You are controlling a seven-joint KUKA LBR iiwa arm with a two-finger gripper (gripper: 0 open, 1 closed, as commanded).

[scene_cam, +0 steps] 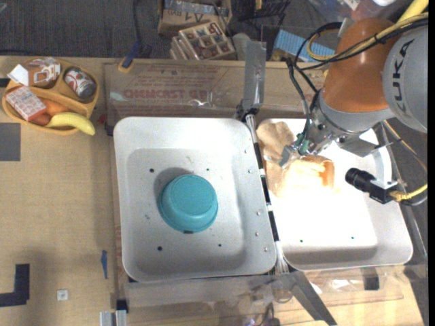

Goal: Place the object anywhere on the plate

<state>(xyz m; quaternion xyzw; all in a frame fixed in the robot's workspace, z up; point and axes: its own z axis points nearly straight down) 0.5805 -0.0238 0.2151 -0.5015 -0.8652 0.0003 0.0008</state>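
A teal round plate [189,202] lies in the middle of the left white bin [136,141]. In the right bin [340,243], at its back left corner, rests a tan crumpled object [274,136]. A pale object with an orange edge [327,173] lies just right of it, washed out by glare. My gripper [297,149] hangs low over the spot between these two things, close to the tan one or touching it. The grey and orange arm [360,66] hides part of the bin's back.
A yellow tray [47,107] with a banana and toy food sits at the far left of the bench. A cardboard piece [177,90] lies behind the left bin. A black cylinder with a yellow cable [360,179] juts over the right bin.
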